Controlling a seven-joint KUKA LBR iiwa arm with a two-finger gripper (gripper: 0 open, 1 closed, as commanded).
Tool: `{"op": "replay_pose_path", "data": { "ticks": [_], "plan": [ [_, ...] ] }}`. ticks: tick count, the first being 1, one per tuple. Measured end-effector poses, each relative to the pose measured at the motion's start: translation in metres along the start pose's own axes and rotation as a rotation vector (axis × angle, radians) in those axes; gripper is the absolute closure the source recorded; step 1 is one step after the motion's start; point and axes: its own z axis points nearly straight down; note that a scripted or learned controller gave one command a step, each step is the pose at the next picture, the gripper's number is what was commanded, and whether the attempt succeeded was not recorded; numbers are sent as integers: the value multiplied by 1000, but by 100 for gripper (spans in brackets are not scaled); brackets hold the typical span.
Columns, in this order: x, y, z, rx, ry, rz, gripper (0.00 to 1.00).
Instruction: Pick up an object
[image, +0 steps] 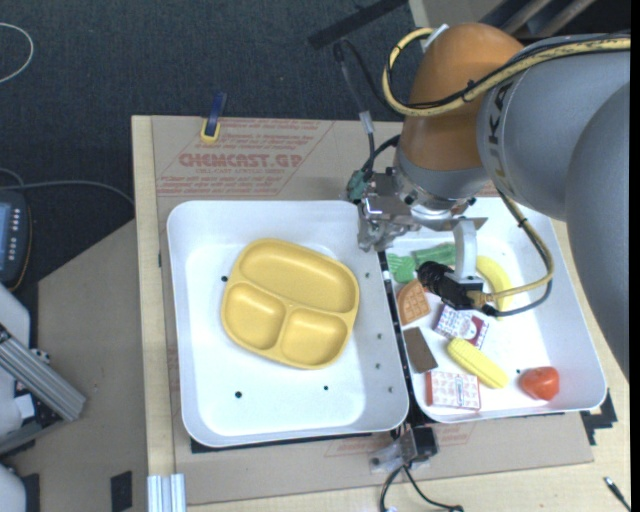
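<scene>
Corn cob (478, 362), long axis lower-right, untouched

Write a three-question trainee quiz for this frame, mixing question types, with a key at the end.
1. True or false: the yellow divided plate lies in the left bin.
2. Multiple choice: which item sits nearest the front right corner of the right bin? A) the red tomato B) the green item C) the brown bar
3. Fill in: the plate has ___ compartments.

Key: 1 true. 2 A. 3 three. The gripper hangs over the divide between the bins, near their far end; whether it is open cannot be judged.
</scene>
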Motion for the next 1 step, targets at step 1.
{"op": "replay_pose_path", "data": {
  "ticks": [1],
  "plan": [
    [5,-17,-1,0,0,1,100]
  ]
}}
